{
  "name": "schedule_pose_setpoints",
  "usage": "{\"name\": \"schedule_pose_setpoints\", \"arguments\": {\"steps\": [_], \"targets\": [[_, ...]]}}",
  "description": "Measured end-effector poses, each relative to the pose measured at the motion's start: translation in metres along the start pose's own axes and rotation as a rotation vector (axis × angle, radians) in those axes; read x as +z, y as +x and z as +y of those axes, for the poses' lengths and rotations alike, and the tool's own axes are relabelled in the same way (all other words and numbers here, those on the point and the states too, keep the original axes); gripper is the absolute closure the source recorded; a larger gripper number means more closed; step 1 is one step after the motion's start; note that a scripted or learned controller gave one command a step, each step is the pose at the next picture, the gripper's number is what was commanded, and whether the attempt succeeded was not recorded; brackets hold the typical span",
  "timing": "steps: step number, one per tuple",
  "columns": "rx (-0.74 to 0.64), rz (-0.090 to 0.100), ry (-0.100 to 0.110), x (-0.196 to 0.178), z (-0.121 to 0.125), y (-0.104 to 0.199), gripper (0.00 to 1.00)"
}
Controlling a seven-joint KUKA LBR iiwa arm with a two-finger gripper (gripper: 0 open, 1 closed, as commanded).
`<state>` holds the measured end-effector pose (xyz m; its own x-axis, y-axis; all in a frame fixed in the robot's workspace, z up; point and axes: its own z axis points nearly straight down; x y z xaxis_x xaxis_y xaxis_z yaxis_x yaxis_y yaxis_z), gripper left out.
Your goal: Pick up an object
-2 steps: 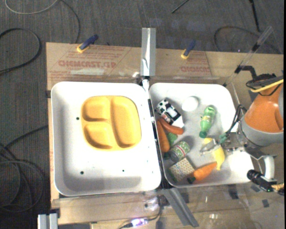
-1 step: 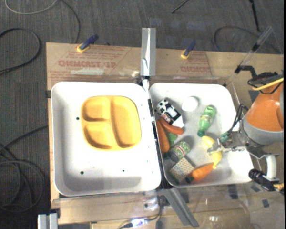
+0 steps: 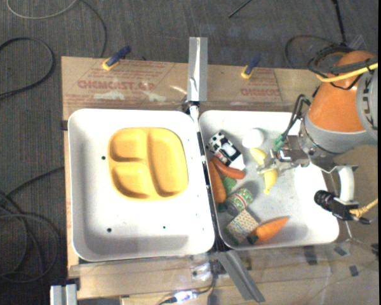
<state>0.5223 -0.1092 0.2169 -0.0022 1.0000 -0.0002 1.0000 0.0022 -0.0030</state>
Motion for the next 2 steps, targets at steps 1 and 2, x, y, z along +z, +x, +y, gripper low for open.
{"name": "schedule_pose_setpoints", "arguments": {"steps": [1,2], "targets": [[-0.003,0.000,0.003,-0.0079,0.0001,0.0014,1.00],[-0.003,0.000,0.003,-0.0080,0.0001,0.0013,0.00]]}}
